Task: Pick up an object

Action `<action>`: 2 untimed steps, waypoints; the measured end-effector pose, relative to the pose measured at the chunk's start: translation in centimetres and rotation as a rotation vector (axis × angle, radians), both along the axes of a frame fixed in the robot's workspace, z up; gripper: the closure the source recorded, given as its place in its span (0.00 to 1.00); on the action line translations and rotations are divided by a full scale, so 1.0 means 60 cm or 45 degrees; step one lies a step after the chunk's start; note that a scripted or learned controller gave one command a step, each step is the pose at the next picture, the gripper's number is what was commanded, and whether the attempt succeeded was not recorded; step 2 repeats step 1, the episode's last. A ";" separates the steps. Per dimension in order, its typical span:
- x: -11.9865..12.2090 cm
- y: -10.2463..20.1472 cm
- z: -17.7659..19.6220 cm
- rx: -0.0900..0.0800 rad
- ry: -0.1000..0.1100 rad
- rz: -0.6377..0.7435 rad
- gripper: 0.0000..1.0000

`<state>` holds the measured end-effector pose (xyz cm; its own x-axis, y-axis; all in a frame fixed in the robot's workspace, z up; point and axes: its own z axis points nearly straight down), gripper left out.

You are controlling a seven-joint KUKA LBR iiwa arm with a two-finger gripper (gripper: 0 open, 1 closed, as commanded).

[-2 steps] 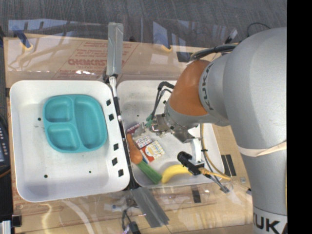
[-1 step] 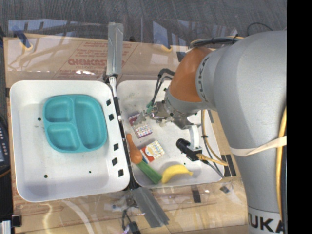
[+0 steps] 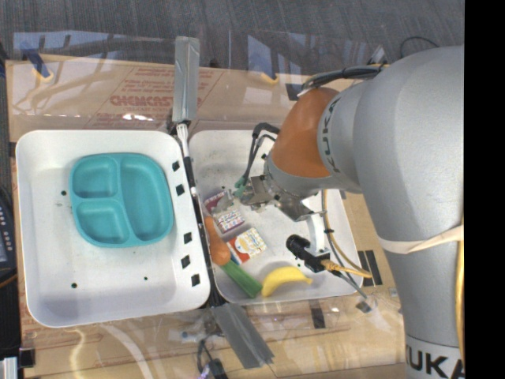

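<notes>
Just left of the banana (image 3: pixel 286 279) lies a green stick-shaped vegetable (image 3: pixel 241 279), with an orange one (image 3: pixel 219 249) up and left of it. All three are in the right-hand white bin (image 3: pixel 225 152). Further up from the banana sit three small packets: a white and red one (image 3: pixel 251 245) nearest, a checked one (image 3: pixel 230 221) next, and a dark red one (image 3: pixel 215 204) beyond. The gripper (image 3: pixel 246 194) hangs beside that last packet, low over the bin floor. The grey wrist hides its working end, so I can't make out whether it grips anything. Far left of the banana, a teal divided plate (image 3: pixel 122 198) lies in the other bin (image 3: pixel 47 235).
</notes>
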<state>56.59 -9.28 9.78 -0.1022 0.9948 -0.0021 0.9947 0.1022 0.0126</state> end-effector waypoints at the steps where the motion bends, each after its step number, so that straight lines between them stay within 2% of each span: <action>1: 0.001 0.001 0.018 0.001 0.002 0.004 1.00; 2: 0.001 0.001 0.018 0.001 0.002 0.004 1.00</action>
